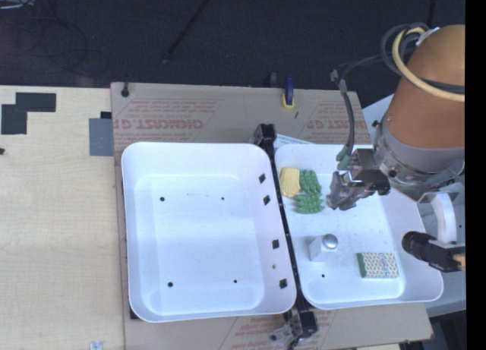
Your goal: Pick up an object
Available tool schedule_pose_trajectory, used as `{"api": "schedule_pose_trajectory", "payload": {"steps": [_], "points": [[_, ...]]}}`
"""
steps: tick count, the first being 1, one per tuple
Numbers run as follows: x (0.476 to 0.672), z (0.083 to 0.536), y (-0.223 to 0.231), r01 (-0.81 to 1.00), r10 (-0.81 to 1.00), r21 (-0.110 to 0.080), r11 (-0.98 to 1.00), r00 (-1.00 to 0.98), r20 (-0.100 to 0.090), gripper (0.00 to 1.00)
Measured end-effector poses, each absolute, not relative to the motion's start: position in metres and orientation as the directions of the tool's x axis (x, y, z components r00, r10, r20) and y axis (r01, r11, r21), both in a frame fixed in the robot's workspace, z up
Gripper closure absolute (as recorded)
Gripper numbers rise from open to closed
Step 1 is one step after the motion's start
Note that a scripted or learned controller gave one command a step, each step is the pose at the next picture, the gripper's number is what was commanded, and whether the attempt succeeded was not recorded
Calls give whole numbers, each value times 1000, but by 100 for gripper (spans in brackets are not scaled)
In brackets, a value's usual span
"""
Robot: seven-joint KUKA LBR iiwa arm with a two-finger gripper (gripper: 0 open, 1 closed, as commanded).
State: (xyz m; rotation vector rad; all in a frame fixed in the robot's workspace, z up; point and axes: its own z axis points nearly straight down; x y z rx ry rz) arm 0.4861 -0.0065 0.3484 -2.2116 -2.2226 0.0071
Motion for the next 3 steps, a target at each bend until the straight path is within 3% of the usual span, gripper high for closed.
{"api": "schedule_pose_trajectory", "payload": {"steps": [1,2,3], "points": [[476,395,55,1000,1000,1,8,-8,2,100],[476,506,112,1000,1000,9,7,-7,3,100],[476,500,110,1000,1000,-4,4,-4,-1,0]]}}
